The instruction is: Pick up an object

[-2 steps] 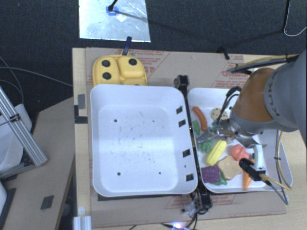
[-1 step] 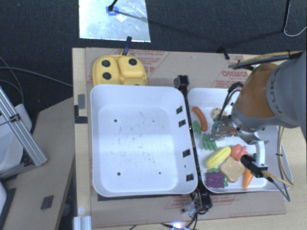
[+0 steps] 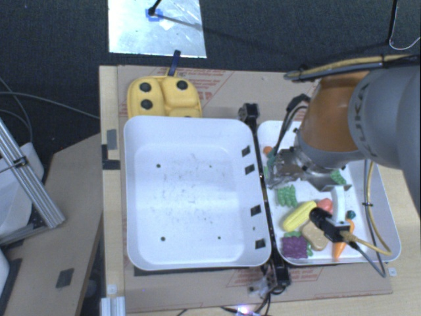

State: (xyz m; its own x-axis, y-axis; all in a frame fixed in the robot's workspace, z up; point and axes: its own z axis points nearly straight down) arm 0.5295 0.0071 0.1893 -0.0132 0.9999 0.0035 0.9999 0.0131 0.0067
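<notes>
Even overhead light, slightly soft focus, glare on the foil sheet (image 3: pixel 156 17).

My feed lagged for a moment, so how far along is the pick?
Done: the arm is over the right bin, reaching down at its upper left. In hand: nothing that I can see; the wrist hides the end effector. Left: the yellow toy, purple toy and green toy lie in the bin; the left bin has no toys.

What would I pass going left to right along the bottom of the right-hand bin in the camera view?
Purple toy → tan bread-shaped piece → orange carrot-like toy. The yellow corn-like piece sits just above them, nearer the bin's left wall.
</notes>
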